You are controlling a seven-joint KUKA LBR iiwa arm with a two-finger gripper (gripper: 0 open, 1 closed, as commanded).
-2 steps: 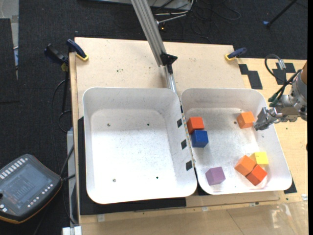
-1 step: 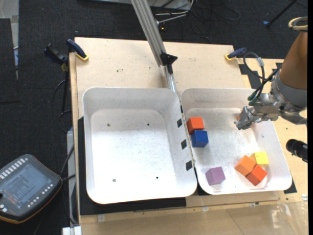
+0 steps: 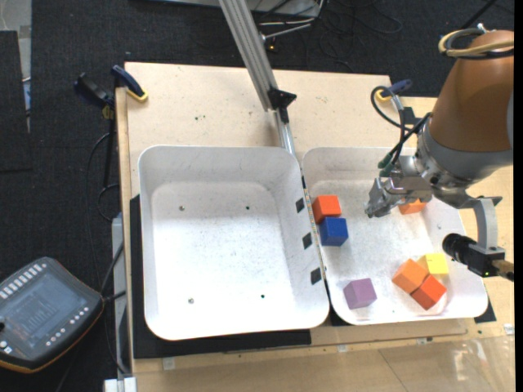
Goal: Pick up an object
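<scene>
Nearest the camera in the right bin (image 3: pixel 392 317), a purple cube (image 3: pixel 359 292) sits alone by the near rim, free on every side, and looks an easy candidate for a grab. To its right a tight cluster crowds the near right corner: an orange cube (image 3: pixel 409 276), a red one (image 3: pixel 430 292) touching it, and a yellow one (image 3: pixel 437 263) just behind. Packed like that, they leave fingers little room to drop between them.

Farther in, against the left wall, a red-orange cube (image 3: pixel 328 207) sits with a blue cube (image 3: pixel 333 232) touching its near side. That wall may get in the way of a grip there.

Now the gripper (image 3: pixel 381 202): it hangs low over the far middle of the right bin, pointing down and left, with the orange-banded arm (image 3: pixel 474 113) looming above on the right. Whether the pincer is wide or narrow, I cannot tell; it is a dark blur, and nothing is visibly between its tips. An orange block (image 3: pixel 413 207) peeks out just right of it, partly hidden, probably the target given how close the tool hovers.

Left bin (image 3: pixel 163 170): only specks on its white floor. Both bins sit side by side on the bench (image 3: pixel 204 104), rims touching.
</scene>
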